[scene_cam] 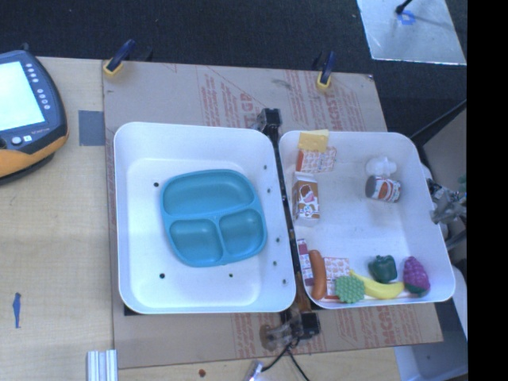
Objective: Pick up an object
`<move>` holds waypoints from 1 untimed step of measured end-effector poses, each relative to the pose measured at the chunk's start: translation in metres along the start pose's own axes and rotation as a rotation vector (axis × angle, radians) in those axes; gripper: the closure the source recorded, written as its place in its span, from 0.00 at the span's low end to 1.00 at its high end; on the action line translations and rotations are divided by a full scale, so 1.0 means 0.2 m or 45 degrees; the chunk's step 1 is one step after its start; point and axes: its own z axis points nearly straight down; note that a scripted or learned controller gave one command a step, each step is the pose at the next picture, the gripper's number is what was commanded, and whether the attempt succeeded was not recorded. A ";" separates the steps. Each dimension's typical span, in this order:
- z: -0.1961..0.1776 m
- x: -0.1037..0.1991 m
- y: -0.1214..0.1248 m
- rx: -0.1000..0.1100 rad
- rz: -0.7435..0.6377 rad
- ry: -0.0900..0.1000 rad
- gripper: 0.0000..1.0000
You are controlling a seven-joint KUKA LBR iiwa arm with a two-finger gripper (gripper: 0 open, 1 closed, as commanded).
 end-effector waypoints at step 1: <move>0.00 0.00 0.00 0.000 0.000 0.000 1.00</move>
